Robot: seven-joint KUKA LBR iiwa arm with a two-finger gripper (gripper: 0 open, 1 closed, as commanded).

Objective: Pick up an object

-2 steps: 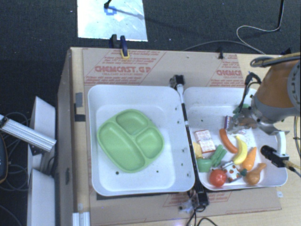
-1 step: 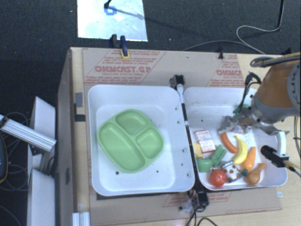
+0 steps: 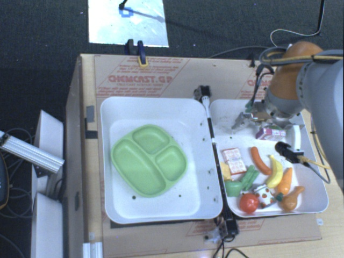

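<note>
Ok so closest to the camera, the toy tomato (image 3: 248, 203) is sitting at the near edge of the right bin (image 3: 317, 200), down and to the left of the toy banana (image 3: 275, 171). A brownish-orange pear (image 3: 291, 198) is lying just near-right of the banana. A little red-and-white piece (image 3: 264, 195) (can't tell what it is) is lying between the tomato and the pear. The carrot (image 3: 285, 180) is leaning right against the banana's right side, and the orange sausage (image 3: 260, 160) is lying just beside its left.

Further left of the banana, a green pepper (image 3: 234, 187) is resting by the bin's wall, with a yellow cheese slice (image 3: 226, 169) and a small red-printed carton (image 3: 233, 157) just beyond it. Way off to the banana's left, a green divided plate (image 3: 149, 159) is sitting in the left bin (image 3: 115, 208).

Beyond the banana, a small purple-and-white box (image 3: 267, 133) is lying near the gripper (image 3: 250, 123), which is hovering over the far end of the right bin. Its fingers (image 3: 237, 123) are looking spread apart, gripping nothing. Both bins are sitting on the tabletop (image 3: 177, 77).
</note>
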